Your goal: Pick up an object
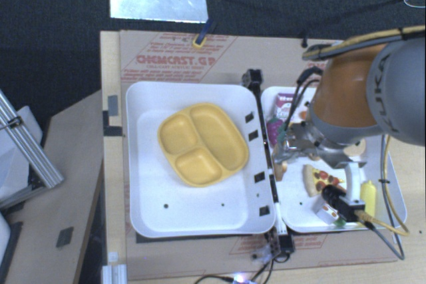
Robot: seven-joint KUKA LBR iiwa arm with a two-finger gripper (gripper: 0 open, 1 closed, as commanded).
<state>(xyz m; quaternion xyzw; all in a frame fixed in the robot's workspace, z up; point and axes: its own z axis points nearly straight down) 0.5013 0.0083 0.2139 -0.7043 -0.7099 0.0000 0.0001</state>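
- The right bin (307, 227) has the small things in it. Any one of them could be the thing to pick up.
- At its near end is a toy pizza slice (318, 179). It lies flat on the white floor. A yellow bottle (368, 193) lies near it, by the right wall.
- The end effector (285, 155) is low over the left side of this bin, close to the wall between the two bins. The big grey and orange arm (359, 90) covers it from above, so I cannot tell if it is wide or narrow, or if it has anything in it.
- I think the pizza slice is the best pick. It is near the end effector and has clear floor around it.
- To do it well, come straight down over the middle of the slice. It is flat, so go all the way down to the floor before you squeeze.
- Stay away from the bin wall, or the end effector could bump it.
- A bit farther back is a purple packet (282, 111), partly under the arm.
- The left bin (153, 213) holds a yellow plate (203, 143). It is wide and would be hard to grab.
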